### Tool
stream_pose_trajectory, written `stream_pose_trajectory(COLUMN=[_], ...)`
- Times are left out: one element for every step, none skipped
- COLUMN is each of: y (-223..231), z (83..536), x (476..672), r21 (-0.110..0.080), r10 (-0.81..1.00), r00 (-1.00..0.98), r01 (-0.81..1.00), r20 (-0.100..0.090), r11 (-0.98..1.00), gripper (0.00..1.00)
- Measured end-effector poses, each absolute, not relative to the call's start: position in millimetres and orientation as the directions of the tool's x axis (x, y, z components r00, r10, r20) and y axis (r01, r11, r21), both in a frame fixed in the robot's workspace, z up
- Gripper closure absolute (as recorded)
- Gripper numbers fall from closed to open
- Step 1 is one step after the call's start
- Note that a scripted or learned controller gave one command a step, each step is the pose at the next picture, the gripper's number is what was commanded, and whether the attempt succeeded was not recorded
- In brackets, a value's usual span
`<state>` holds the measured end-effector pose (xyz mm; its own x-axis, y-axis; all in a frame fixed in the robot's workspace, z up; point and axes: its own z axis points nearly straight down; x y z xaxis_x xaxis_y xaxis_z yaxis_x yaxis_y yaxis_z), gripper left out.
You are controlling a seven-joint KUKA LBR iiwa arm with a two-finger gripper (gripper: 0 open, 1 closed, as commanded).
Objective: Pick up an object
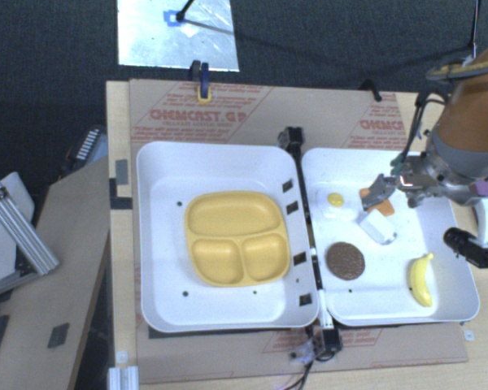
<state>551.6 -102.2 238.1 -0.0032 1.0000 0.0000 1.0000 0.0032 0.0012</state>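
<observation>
Camera view: arm (472, 128) comes in from the right, gripper (380, 192) sits over the right bin (350, 165), upper-middle area. Can't tell if the grip is apart or together at this angle/res.

Nearest obj = orange piece (385, 208), on the bin floor directly at the gripper tip and partly covered by it. Can't tell if it's clamped or only overlapped.

Crowding it: white block (379, 231) just below the orange piece, contact unclear. Small yellow item (334, 200) to its left, apart. Brown disc (345, 260) lower left of the block, near. Banana (420, 281) in the lower right corner area, well apart from the gripper.

Left bin (163, 185): yellow divided plate (232, 238) lies flat in the middle, 3 compartments.

Black clips (294, 208) run along the seam between the bins. Both bins sit on a cardboard sheet (228, 108), w/ a yellow clamp (203, 92) at its far edge.
</observation>
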Motion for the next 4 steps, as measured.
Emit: stream_pose_trajectory(y=[-112.0, -112.5, -115.8, -116.2], z=[189.5, 134.7, 103.9, 112.8], x=[551.3, 540.7, 545.8, 546.0], r21=[-0.002, -0.004, 0.016, 0.016], r10=[1.000, 1.000, 1.000, 1.000], r00=[-0.001, -0.001, 0.001, 0.001], r01=[1.000, 1.000, 1.000, 1.000], r20=[0.000, 0.001, -0.006, -0.008], r11=[0.001, 0.001, -0.001, -0.001], gripper=[0.00, 0.00, 0.00, 1.00])
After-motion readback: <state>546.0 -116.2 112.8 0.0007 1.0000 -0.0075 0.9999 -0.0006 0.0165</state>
